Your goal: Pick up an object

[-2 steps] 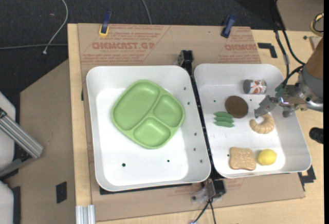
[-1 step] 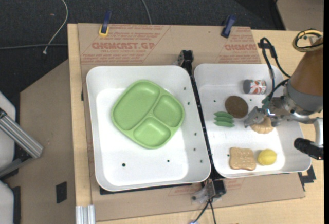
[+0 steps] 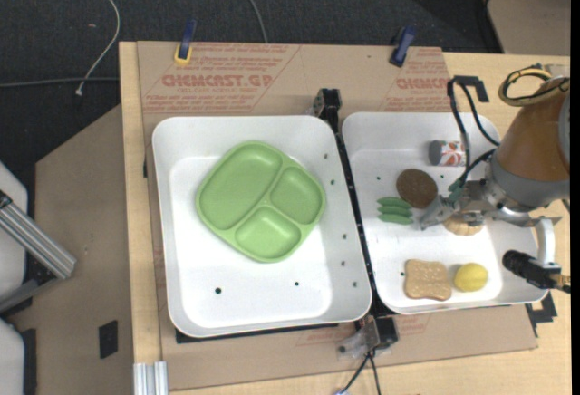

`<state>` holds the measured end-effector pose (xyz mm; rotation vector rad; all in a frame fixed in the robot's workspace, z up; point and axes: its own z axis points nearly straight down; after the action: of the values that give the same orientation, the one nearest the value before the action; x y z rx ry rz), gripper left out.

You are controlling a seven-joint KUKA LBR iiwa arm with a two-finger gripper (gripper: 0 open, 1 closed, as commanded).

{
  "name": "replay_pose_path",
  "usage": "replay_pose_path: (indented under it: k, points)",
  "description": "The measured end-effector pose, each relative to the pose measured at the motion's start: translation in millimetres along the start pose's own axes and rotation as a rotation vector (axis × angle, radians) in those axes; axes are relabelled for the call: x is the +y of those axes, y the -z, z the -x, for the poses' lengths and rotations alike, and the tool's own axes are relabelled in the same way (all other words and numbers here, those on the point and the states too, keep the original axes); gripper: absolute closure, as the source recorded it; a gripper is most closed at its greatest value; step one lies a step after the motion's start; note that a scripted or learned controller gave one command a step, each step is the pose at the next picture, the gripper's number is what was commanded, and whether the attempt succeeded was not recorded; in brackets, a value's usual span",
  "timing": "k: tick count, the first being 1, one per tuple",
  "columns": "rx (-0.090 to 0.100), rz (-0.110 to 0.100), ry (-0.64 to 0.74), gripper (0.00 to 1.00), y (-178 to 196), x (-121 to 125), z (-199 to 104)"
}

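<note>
Green bean pods (image 3: 394, 208), long axis left-right, nr end effector (image 3: 444, 210).

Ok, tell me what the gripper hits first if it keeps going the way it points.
Probably the green bean pods. The gripper points toward the view's left, with the pods just ahead of it in the right bin; height above them is unclear.

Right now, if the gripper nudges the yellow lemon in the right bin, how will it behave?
The lemon looks rounded, so it would probably roll. It lies beside the toast, which may stop it leftward. Its smooth skin might slip between fingers.
</note>
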<state>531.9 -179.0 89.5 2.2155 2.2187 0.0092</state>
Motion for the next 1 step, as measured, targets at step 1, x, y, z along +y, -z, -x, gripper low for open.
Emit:
replay_pose_path:
  k: [1]
  points:
    - [-0.008,0.008,-0.002,1.0,12.3,1.4,3.4]
